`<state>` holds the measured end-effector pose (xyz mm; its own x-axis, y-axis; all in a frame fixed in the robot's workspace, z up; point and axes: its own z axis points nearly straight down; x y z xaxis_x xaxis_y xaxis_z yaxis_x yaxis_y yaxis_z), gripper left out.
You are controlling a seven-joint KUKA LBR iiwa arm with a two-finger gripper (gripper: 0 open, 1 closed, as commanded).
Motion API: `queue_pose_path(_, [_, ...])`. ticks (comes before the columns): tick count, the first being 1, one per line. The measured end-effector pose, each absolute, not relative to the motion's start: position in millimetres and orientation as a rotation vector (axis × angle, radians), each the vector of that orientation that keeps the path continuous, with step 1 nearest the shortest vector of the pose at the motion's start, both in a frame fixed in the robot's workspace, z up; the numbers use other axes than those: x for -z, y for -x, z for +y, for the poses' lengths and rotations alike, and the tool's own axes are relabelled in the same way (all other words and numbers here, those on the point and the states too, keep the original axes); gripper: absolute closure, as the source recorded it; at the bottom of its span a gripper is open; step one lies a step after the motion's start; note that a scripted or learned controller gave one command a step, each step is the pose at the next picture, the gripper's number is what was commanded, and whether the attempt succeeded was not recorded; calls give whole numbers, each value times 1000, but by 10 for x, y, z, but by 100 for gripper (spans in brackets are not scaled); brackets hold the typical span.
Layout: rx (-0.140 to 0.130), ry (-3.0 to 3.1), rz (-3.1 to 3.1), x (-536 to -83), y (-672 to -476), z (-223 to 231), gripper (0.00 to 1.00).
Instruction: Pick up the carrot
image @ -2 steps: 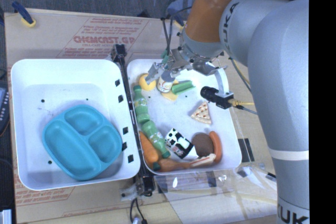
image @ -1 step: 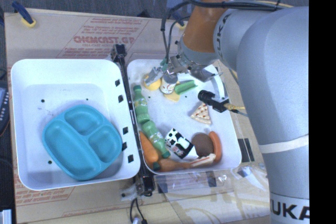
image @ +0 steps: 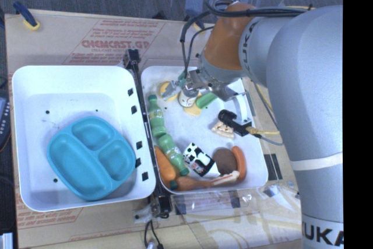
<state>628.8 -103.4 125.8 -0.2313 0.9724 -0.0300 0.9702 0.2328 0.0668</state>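
The carrot [image: 164, 165] lies against the right bin's [image: 256, 167] near wall, well apart from the tool [image: 189, 89], whose state I cannot tell.

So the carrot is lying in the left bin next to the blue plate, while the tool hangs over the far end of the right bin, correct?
Not quite. The carrot lies in the right bin, at its near left corner beside the green bottle, as the camera view shows. The blue plate sits in the left bin on its own. The tool does hang over the right bin's far end.
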Motion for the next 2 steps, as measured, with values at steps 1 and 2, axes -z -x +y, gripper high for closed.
queue_pose_path(1, [-4, -2155, 2268, -998, -6614, -1029, 0])
queue_pose_path(2, [5, -2120, 2310, -1669, -6580, -1772, 0])
